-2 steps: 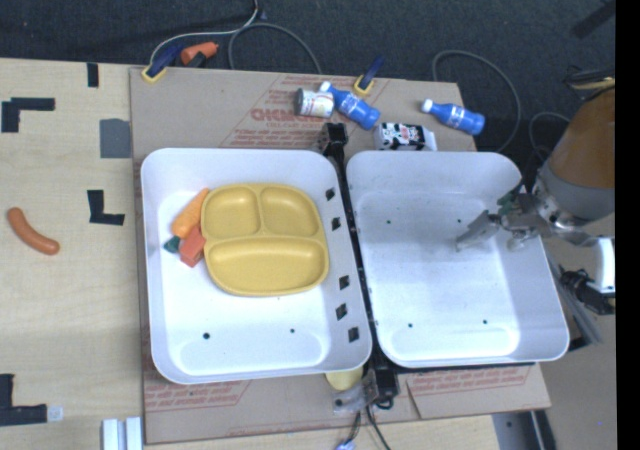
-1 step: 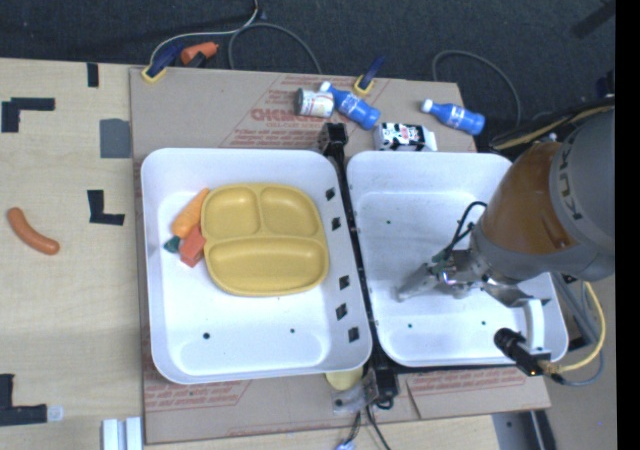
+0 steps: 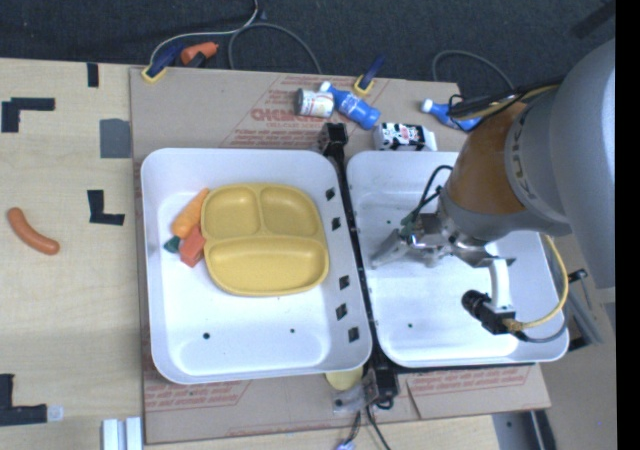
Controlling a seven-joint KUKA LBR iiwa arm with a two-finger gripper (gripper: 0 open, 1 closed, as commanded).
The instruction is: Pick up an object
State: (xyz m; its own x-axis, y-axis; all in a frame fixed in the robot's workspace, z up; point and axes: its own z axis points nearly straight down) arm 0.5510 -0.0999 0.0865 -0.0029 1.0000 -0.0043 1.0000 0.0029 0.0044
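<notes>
Currently the gripper point(image 3: 392, 249), low over the right bin point(image 3: 440, 338) with finger state not discernible, sits well right of the yellow plate point(image 3: 265, 238) and carrot point(image 3: 187, 215) in the left bin point(image 3: 240, 348), plate's long axis running left-right.

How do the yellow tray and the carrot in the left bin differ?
The yellow tray is wide, flat and split into compartments; the carrot is slim and tapered. The tray sits mid-bin; the carrot lies at the tray's left edge, partly tucked against it. The tray is plain yellow, the carrot orange with a green end. Both lie in the left bin.
</notes>
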